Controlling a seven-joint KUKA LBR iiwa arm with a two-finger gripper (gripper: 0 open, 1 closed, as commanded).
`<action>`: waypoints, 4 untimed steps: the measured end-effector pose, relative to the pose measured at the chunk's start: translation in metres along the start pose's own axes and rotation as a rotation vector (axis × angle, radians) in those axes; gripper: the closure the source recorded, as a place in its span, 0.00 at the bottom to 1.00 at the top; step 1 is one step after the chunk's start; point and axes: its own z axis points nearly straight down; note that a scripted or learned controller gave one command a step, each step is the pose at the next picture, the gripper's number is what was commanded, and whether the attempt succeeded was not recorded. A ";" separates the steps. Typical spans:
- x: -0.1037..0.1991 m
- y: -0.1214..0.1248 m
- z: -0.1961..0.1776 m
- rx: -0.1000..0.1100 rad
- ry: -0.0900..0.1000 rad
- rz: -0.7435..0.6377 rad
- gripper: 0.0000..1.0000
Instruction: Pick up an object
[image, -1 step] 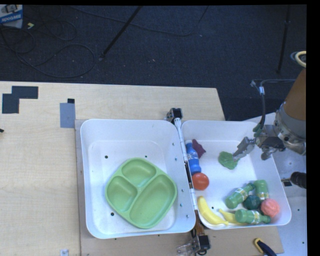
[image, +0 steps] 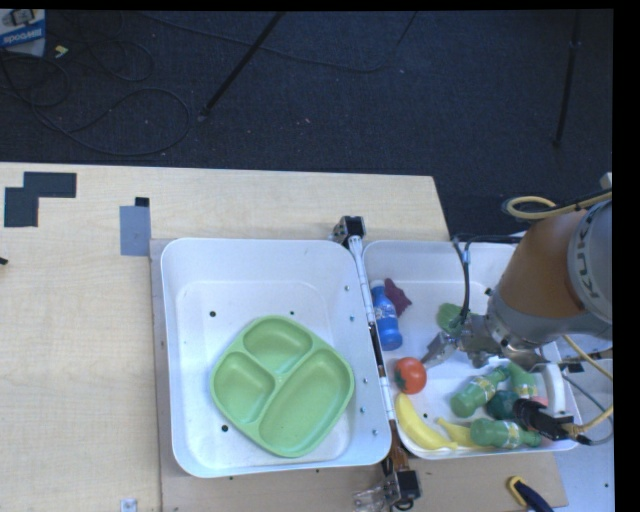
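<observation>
The right bin (image: 420, 262) holds several small objects. A blue bottle (image: 385, 318) lies along its left wall, with a dark purple piece (image: 398, 295) just behind it. A red tomato (image: 410, 375) rests near the front left, and a yellow banana (image: 425, 428) lies at the front edge. Green bottles (image: 478, 392) (image: 500, 433) lie at the front right. A small green object (image: 450, 318) sits mid-bin, partly hidden by the arm. My gripper (image: 440, 349) hangs low over the middle of this bin, between the tomato and the small green object.
The left bin (image: 190, 300) holds a green divided plate (image: 282, 385). A clamp (image: 350, 230) sits at the back where the bins meet. Cables and a yellow hose (image: 530, 206) trail beside the arm on the right. Wooden bench top (image: 70, 350) extends left.
</observation>
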 end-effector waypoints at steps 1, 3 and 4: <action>0.036 0.073 0.004 -0.011 -0.011 0.003 0.00; 0.021 0.111 -0.001 0.004 0.001 -0.008 1.00; 0.099 0.110 -0.092 -0.001 -0.002 -0.003 1.00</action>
